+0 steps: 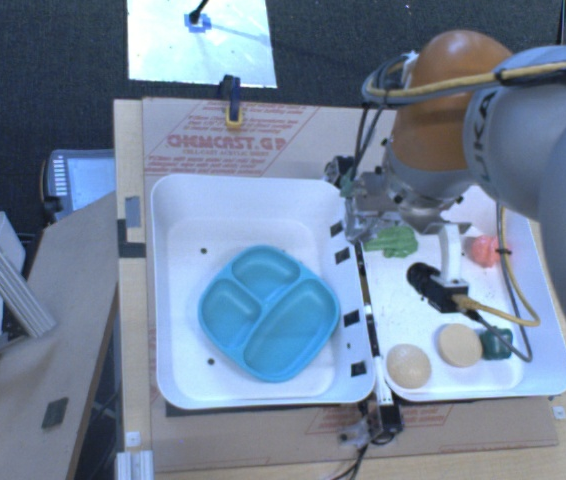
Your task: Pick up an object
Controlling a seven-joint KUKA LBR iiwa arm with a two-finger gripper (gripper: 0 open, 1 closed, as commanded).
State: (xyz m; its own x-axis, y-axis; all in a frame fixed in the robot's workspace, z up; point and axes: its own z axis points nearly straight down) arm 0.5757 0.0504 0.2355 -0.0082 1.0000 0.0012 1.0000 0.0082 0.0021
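The arm [483, 118], grey with an orange band above the wrist, reaches in from the right and ends over the far left corner of the right bin [388, 303], close to the wall shared with the left bin [178, 218]. The wrist body hides the jaws; whether they are apart or together cannot be told. A green object [395, 240] lies on the right bin floor just beside the wrist end. A pink object [483, 250] lies farther right, near the far wall. Along the near wall lie a round tan object [410, 365], a flat tan disc [459, 345] and a small dark teal object [497, 344]. The left bin holds a blue divided plate [268, 311] with three compartments. Both bins rest on a cardboard sheet [263, 133] on the counter [73, 268].
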